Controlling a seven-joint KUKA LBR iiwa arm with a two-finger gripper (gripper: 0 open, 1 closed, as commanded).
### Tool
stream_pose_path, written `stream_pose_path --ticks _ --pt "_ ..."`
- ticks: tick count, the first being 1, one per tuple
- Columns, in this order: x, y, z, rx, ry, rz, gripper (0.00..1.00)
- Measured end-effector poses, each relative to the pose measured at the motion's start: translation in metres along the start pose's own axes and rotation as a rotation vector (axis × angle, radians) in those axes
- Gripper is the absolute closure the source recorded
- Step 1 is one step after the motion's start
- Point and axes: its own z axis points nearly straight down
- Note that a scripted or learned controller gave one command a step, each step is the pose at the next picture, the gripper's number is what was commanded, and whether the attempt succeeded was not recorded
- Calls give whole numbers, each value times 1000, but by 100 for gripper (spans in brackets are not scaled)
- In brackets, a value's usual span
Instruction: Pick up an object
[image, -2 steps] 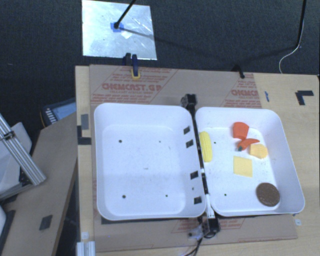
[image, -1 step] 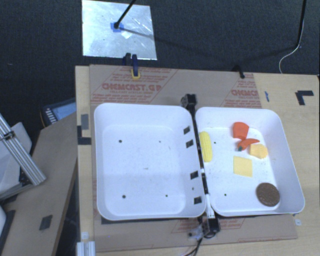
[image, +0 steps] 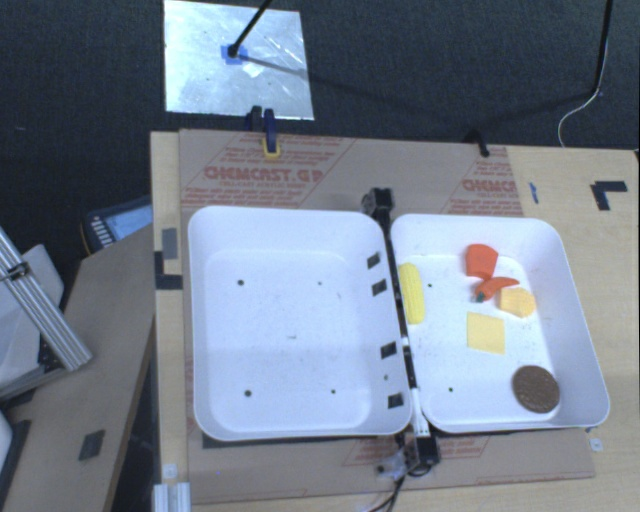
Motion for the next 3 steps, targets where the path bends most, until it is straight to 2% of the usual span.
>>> stream_pose_path --ticks 3 --pt "0 0 0 0 0 0 100"
